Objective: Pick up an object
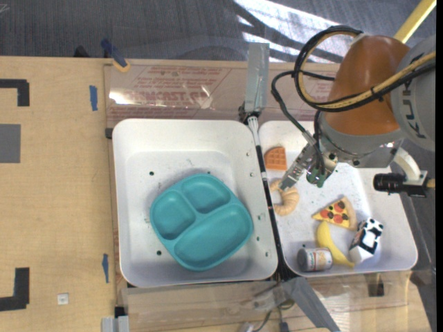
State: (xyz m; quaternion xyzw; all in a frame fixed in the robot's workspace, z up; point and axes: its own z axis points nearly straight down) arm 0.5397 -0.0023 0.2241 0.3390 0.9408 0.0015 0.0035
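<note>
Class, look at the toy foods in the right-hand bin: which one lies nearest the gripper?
The croissant, the pale curled pastry by the bin's left wall, just below the gripper. The waffle, pizza slice and banana lie farther off.

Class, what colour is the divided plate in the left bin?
Teal blue, seen plainly in the camera view: the divided plate.
</note>
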